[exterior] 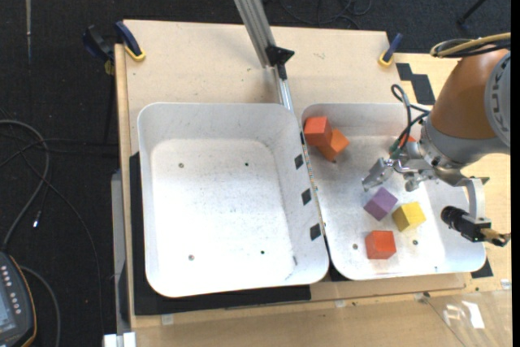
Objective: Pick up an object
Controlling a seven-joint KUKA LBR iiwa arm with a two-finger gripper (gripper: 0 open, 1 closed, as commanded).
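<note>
Camera view from above the desk [211,61] shows the claw [396,173] hanging just over the purple block [380,203] in the right bin [357,268]. The yellow block [410,214] sits right beside the purple one — so I think the claw could bump it or grab a corner and slip. I cannot tell if the claw is apart or together, and I see nothing in it.

Even, bright overhead light w/ soft short shadows under the blocks [380,244] and arm [471,114], white bins [162,126] near blown-out w/ mild glare on rims, dark floor far/left underexposed, focus generally sharp, slight grain, no obvious edge distortion.
</note>
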